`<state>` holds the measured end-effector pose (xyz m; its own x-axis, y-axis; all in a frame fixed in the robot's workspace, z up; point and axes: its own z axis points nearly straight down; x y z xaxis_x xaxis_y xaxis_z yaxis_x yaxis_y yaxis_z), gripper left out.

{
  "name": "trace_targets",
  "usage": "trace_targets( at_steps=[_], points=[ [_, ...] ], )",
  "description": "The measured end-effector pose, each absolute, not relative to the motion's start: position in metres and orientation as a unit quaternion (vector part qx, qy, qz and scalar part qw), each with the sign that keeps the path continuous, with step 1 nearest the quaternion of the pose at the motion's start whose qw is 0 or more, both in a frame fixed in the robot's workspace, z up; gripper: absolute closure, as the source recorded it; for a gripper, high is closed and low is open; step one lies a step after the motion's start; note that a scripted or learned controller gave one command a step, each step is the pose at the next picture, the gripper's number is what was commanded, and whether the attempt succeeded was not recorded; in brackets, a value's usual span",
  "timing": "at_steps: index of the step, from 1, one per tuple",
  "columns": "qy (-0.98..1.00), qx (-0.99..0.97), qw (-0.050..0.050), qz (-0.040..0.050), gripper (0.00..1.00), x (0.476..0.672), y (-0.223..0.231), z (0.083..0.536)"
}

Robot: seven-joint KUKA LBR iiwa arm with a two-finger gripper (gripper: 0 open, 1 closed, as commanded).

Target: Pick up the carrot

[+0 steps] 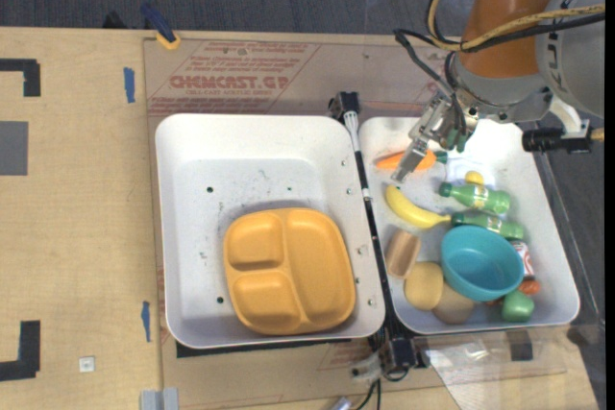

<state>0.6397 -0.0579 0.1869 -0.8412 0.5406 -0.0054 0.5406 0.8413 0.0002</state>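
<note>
While I watch from the overhead cam, the end effector (420,155) sits low in the right bin (555,235), at its far-left corner. Carrot (392,159) lies right there w/ its orange tip poking out left of the fingers; looks like they're closed on it, approx mid-body. Banana (413,210) is just nearer the cam than the carrot; teal bowl (480,262) is near that, to the right. Green bottle (476,198) lies right of the carrot. Left bin (192,206) holds a yellow divided tray (286,269).
</note>
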Motion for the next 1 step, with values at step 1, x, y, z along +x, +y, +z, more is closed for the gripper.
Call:
trace_targets(
  at_steps=[1],
  points=[
    [0.877,0.48,0.0,-0.0011,0.0,0.647,-0.1142,0.1349]
  ],
)
